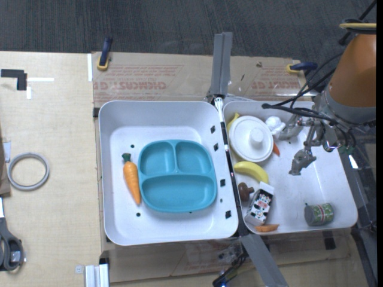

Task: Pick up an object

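**Wooden desk, 2 white bins**

Pale wood desk (pixel 54 118) meets dark carpet (pixel 149 11). Left bin (pixel 111 178) holds a blue plate (pixel 178 176) and carrot (pixel 131 178). Gripper (pixel 302 160) hangs over the right bin (pixel 335 178), apart from the banana (pixel 251 171); whether its fingers are apart, I cannot tell.

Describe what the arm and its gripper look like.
The arm has a broad orange band above a grey wrist section. Black cables loop off it toward the left bin side. The gripper is bare grey metal, with thin fingers hanging below a cluttered metal wrist assembly.
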Tool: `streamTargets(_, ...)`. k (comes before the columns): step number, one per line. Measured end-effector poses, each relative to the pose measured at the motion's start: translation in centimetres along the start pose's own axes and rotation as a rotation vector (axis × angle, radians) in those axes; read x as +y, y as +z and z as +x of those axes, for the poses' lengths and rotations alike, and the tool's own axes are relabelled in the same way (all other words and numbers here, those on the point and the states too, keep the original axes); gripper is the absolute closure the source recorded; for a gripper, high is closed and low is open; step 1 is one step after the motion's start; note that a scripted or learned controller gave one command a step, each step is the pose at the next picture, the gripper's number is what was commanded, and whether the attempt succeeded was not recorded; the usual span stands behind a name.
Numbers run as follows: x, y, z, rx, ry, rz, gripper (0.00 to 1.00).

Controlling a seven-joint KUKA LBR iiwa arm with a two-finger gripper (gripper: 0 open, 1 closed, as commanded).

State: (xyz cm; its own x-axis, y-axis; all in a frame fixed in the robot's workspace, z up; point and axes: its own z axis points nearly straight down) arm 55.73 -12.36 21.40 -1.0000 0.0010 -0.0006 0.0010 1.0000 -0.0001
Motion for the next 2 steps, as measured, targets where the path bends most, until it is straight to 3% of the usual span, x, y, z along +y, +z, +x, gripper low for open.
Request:
streamTargets(1,1.0,9.6,1.4,-0.011,0.006,0.004,0.0)
streamTargets(2,1.7,11.5,2.3,-0.022,0.123,0.006,0.0)
